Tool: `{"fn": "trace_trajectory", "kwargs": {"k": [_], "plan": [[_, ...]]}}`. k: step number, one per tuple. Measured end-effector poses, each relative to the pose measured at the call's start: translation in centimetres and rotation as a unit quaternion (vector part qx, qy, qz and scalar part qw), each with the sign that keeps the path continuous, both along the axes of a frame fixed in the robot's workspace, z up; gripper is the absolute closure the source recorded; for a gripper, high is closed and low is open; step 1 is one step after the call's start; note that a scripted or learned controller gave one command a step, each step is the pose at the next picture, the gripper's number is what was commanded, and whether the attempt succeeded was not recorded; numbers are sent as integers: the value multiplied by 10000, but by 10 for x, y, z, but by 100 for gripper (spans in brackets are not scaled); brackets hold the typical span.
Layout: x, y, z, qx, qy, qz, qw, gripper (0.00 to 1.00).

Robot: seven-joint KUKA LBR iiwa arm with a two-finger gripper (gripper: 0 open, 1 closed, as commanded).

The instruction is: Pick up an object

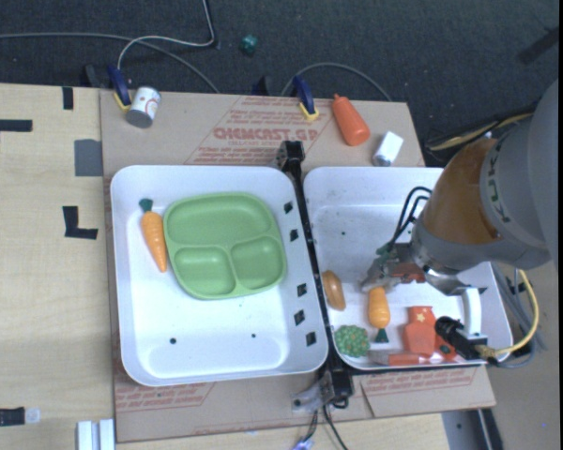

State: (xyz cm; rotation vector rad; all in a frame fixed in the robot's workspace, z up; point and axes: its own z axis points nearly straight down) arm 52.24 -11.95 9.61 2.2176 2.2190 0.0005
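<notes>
Our claw [383, 272] in the right bin [357, 204], small carrot [379, 307] just below it, finger state unclear.

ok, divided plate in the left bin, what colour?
Light green plate, seen in the camera view.

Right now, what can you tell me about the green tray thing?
The green plate looks like smooth plastic, squarish with rounded corners. It has three compartments: one wide one along the far side and two smaller ones nearer the camera. It lies flat, slightly turned, in the left white bin. A toy carrot lies at its left edge.
</notes>
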Motion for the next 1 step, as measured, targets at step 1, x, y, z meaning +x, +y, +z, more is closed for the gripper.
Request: {"fn": "trace_trajectory", "kwargs": {"k": [1], "plan": [[43, 59, 88, 14, 16, 7, 10000, 100]]}}
